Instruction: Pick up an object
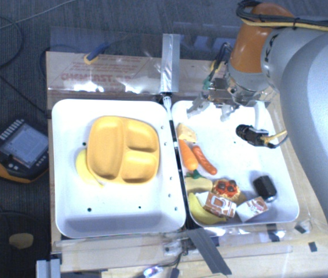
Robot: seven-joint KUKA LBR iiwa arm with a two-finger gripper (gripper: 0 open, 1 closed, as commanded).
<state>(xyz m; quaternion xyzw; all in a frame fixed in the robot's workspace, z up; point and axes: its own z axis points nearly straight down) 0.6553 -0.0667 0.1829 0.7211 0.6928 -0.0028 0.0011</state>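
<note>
My gripper [211,110] hangs over the far end of the right bin [285,172], just below the orange wrist band. Its two fingers stand apart and open, with bare white bin floor between them. Further toward the near side of that bin lie an orange carrot [188,155], a red sausage [204,160], a yellow banana [201,211], a small red-and-white box [221,204], a white packet [255,207] and a black block [265,187]. All of these lie apart from the gripper.
The left bin [65,213] holds a yellow divided plate [122,149] with a pale yellow piece [84,167] poking out beneath it. A black fitting with a yellow cable [255,134] hangs beside the gripper. A handheld pendant [14,149] lies on the floor at left.
</note>
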